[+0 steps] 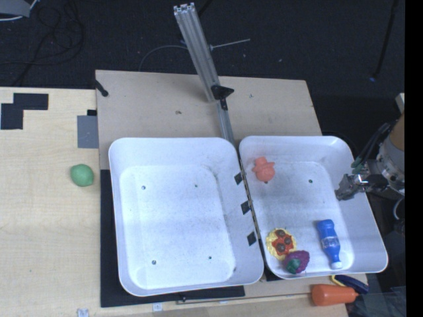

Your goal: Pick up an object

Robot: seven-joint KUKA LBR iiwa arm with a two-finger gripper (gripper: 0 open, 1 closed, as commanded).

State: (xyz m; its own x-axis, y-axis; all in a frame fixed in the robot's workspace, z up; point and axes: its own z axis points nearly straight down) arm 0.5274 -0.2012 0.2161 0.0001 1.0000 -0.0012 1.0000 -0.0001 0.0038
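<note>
End effector [348, 187] hangs at the right rim of the right-hand shallow white bin [301, 147], holding nothing I can see; how far open it is, I cannot tell. This looks like the approach step. A blue plastic bottle [328, 242] lies nearest, nearer and slightly left of it; reaching it calls for moving in and descending over it.

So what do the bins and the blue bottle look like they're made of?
Bins: likely moulded plastic, white and matte, with rounded rims and a fine dark speckle across the floors. Blue bottle: probably plastic, smooth and slightly glossy, with a white cap end; too small to be sure.
</note>
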